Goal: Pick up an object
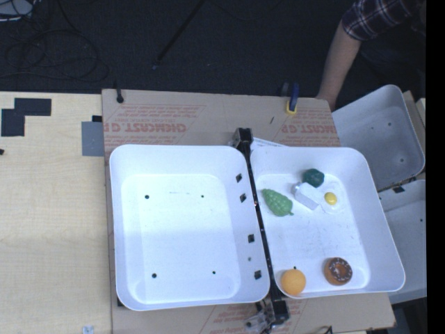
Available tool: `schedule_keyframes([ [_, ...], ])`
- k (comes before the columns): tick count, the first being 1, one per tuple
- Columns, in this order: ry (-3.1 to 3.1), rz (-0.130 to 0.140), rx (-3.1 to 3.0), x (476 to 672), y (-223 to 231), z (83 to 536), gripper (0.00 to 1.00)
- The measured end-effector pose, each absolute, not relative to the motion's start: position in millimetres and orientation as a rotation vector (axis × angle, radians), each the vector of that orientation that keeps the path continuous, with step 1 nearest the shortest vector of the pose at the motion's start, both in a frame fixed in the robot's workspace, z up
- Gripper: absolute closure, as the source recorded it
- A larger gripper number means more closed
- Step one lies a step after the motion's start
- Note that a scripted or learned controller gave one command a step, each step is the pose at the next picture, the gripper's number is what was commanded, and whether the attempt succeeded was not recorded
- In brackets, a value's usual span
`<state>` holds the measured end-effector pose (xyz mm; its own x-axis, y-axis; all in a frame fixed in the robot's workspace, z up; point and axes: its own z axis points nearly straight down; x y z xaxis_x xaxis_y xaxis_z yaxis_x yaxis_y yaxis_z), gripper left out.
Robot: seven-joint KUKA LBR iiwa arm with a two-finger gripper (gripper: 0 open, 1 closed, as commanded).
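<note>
While hard to identify, dark green lump [313, 178] touching white block [304, 197] in right bin [375, 207]; tool's state beyond telling

a person's forearm [338, 61] is reaching in from the upper right, bare below a plaid sleeve [381, 9] that is covering the upper arm. the forearm is slanting down and to the left, held nearly straight. the wrist end is pointing down, and the hand is showing too little to tell whether it is open or closed.
</note>
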<state>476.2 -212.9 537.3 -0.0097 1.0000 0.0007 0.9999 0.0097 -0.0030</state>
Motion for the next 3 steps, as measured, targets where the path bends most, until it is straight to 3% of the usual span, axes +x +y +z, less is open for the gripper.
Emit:
schedule_keyframes([
  [3,-2.232,0.003,-2.207,476.2,-212.9,537.3,1.00],
])
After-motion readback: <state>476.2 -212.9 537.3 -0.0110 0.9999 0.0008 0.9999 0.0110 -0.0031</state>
